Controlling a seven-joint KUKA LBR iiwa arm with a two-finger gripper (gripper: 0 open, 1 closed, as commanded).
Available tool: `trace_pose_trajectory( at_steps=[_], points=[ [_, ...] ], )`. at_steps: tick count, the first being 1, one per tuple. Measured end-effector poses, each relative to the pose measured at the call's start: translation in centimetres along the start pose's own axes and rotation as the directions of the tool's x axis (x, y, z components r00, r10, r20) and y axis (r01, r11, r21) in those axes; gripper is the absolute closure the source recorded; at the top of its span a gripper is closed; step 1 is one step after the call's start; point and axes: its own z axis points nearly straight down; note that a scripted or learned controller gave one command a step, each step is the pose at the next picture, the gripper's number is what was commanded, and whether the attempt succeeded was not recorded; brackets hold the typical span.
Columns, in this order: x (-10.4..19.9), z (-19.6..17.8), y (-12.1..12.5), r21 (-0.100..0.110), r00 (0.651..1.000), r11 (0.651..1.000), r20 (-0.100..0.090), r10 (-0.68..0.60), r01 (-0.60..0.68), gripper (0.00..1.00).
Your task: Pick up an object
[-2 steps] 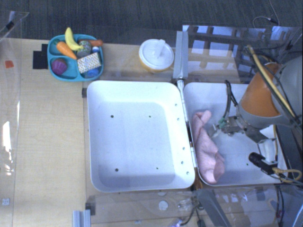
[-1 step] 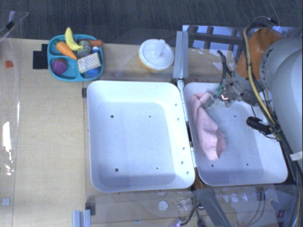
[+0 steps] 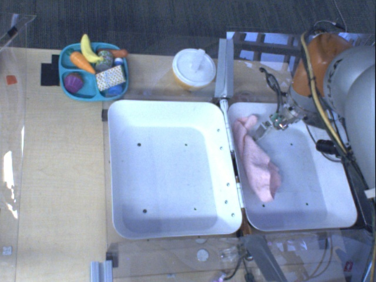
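Reaching in from right, arm (image 3: 352, 81) puts gripper (image 3: 262, 129) low by pink cloth (image 3: 257, 163) top in right bin (image 3: 329, 210); grip state can't tell.

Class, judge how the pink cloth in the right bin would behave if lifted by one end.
The pink cloth lies crumpled in folds, so it is probably floppy and would drape and hang down. It looks thin, so likely light. Being soft, it should neither roll nor break.
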Motion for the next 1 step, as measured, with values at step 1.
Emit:
trace_pose_trajectory(
  at_steps=[1],
  points=[
    [2.95, -0.59, -6.03, -0.013, 1.0, 1.0, -0.001, 0.021, -0.021, 0.0]
  ],
)
